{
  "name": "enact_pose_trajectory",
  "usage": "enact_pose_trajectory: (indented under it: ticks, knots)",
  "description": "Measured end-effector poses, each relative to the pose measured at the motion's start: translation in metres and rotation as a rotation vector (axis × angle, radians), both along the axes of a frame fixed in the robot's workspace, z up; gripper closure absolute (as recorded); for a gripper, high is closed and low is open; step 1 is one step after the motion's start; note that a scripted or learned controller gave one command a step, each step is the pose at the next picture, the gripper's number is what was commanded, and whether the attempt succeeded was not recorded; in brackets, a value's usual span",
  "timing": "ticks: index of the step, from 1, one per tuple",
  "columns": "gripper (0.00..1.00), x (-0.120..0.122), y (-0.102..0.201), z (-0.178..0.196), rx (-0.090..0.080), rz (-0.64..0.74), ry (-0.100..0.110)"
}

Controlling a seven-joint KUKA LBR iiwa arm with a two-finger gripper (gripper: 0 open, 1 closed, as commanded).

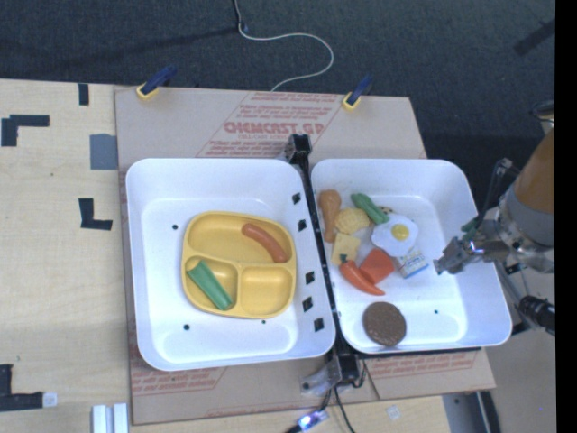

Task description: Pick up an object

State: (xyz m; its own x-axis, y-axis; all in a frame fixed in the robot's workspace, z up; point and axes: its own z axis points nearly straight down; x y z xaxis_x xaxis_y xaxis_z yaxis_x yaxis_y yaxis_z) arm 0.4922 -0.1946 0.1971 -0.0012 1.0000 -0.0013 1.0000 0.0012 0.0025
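Over the right white bin's (451,180) right side we find the hand (448,262), its state indeterminable, just right of a small blue-and-white carton (413,264).

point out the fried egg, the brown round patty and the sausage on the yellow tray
fried egg (395,234), camera view, on its yolk.
brown round patty (385,323), camera view, centre of its top face.
sausage (267,242), camera view, middle of its length.

Two white bins (144,242) — the left bears a yellow tray (266,291) with a red-orange sausage (268,241) and green pod (209,284); the right, a white-and-yellow egg (395,234), orange carrot (361,280), brown disc (385,323).
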Motion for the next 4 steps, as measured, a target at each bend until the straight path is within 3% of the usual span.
enact_pose_trajectory:
  ticks: [1, 4]
  knots:
    - [1.00, 0.001, 0.000, 0.029, 0.000, 0.000, 0.000]
    - [1.00, 0.082, 0.147, 0.034, 0.002, 0.005, 0.002]
